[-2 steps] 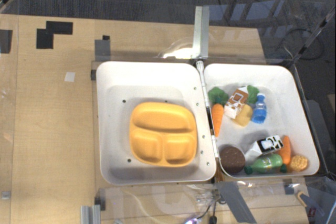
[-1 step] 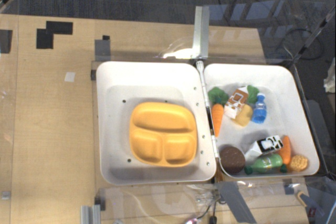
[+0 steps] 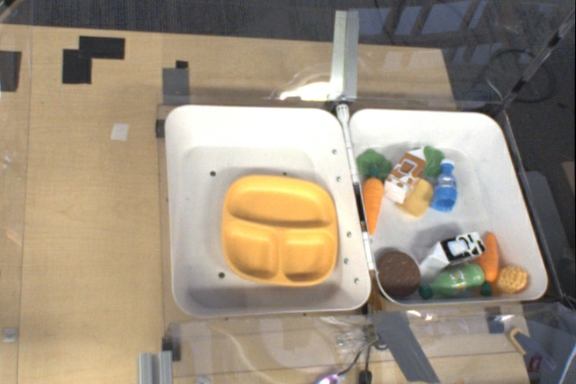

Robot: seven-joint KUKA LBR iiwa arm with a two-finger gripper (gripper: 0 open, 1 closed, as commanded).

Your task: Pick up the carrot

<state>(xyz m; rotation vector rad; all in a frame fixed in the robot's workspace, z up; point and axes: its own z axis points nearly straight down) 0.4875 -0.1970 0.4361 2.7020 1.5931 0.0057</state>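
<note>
Two shallow white bins sit side by side on the wooden worktop [image 3: 81, 220]. In the left bin [image 3: 193, 148] you see a yellow divided tray [image 3: 279, 227], lying flat near the middle. The right bin [image 3: 490, 148] holds the toys. The carrot [image 3: 371, 204] lies against the left wall of this bin, its green top [image 3: 372, 165] pointing to the far side and its orange tip toward you. Just beside it are a small carton [image 3: 407, 175], a pale block [image 3: 417, 198] and a blue bottle [image 3: 445, 187]. Nearer the front edge you find a brown round cookie [image 3: 397, 273], a green bottle [image 3: 456, 281], a black and white item [image 3: 461, 246], a second orange carrot-like piece [image 3: 490, 256] and a waffle-like toy [image 3: 511, 280]. About the pincer you cannot tell anything here: how open it is, or what it has hold of.
</note>
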